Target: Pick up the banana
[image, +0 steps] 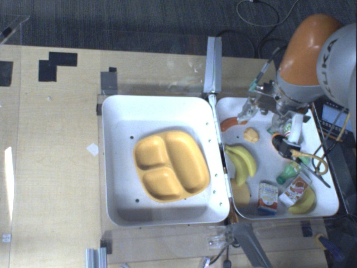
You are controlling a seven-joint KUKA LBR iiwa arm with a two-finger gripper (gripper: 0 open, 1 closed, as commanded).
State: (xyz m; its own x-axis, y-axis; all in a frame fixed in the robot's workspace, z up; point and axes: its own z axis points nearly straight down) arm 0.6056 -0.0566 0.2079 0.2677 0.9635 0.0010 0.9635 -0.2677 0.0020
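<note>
Curved yellow banana (243, 162) is seen lying at left side of right shallow white bin (330, 204), just beside the divider. Two-finger gripper (248, 111) is seen near bin's upper edge, above banana & apart from it; finger spread can't be told. Yellow three-compartment plastic tray (170, 164) is seen in left white bin (120, 166).

A smooth, matt sheen is shown by the yellow three-compartment plastic tray (170, 164); the pale wooden bench (56, 166) is seen with a flat, dull finish.
</note>
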